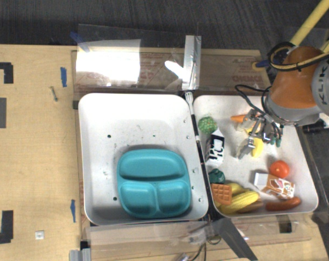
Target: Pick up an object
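A: We see the arm (303, 86) come in from the right, w/ the hand (255, 140) low in the right bin (308, 162), near the top. Why there?

B: That's where the toys are, so we think it's going for one. Its tips sit by a small yellow bit (256, 147). We can't tell if the hand is open or shut, too many wires & bits in the way.

A: So is it holding smth?

B: We can't say that. Nothing shows clearly between the tips.

A: What's in that bin?

B: Lots. A green ball (207, 124) and a black & white box (216, 148) by the left wall. A carrot (239, 119) near the top. A tomato (279, 169) on the right, w/ a small carton (278, 186) just under it. At the bottom, a waffle (221, 192), a corn cob (244, 200) & a sausage (284, 203), all close together.

A: And the left bin (99, 118)?

B: Just a teal tray (153, 182), flat, near the front.

A: Which thing is easy to pick?

B: Prob the yellow bit or the carrot. They sit apart from the pile, near the hand. The bottom ones are packed tight, so harder to grab, we think.
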Available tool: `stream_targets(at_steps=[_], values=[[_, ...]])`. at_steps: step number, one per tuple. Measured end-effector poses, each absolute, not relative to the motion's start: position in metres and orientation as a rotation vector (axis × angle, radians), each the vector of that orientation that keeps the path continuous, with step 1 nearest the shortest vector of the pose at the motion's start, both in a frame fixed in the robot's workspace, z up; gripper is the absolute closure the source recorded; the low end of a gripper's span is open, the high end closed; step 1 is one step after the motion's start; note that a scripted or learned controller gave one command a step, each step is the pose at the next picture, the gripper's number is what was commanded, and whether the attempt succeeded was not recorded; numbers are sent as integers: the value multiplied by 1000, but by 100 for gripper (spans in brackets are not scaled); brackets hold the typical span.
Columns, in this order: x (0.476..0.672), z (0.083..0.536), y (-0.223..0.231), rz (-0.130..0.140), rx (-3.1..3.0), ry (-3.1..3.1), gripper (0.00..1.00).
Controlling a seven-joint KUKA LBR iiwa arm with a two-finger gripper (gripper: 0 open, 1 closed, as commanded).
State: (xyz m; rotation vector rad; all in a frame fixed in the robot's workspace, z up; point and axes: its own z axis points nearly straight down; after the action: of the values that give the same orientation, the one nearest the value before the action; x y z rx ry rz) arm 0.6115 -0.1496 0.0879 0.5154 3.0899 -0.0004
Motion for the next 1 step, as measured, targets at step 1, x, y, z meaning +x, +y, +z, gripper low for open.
stream_targets(at_steps=[1], values=[[614, 101, -149, -1, 511, 3083, 100]])
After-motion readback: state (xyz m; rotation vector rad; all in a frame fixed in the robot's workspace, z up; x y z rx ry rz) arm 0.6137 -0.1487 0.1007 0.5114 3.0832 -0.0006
